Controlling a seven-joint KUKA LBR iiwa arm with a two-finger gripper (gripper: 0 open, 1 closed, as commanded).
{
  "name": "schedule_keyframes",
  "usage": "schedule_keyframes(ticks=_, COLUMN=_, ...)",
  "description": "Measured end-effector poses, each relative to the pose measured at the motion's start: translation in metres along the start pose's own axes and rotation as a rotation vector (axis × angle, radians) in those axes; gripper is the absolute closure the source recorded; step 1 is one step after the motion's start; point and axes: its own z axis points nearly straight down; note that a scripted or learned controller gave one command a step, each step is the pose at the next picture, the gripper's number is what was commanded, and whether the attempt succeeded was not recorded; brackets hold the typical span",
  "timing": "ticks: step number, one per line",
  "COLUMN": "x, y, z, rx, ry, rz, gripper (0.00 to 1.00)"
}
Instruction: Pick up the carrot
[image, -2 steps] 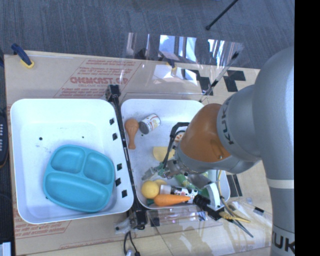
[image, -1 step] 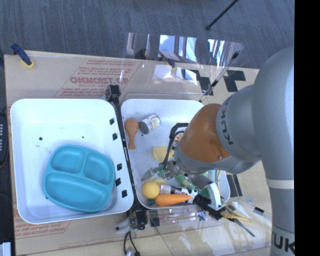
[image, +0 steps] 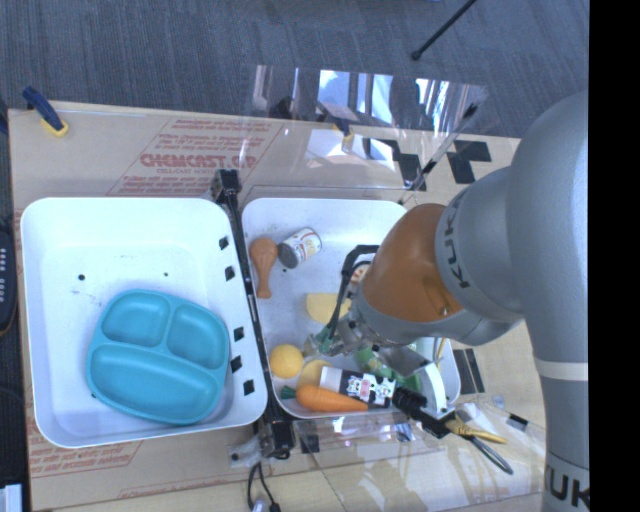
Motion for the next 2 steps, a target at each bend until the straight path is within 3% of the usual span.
schedule_keyframes(ticks=1, x=0.0, y=0.0, z=0.0, rx=0.001, ry=-0.001, rz=-0.002, gripper=0.0)
schedule_keyframes(ticks=2, x=-0.009, y=0.005, z=-0.079, rx=0.005, ry=0.002, rz=0.098, gripper=0.0)
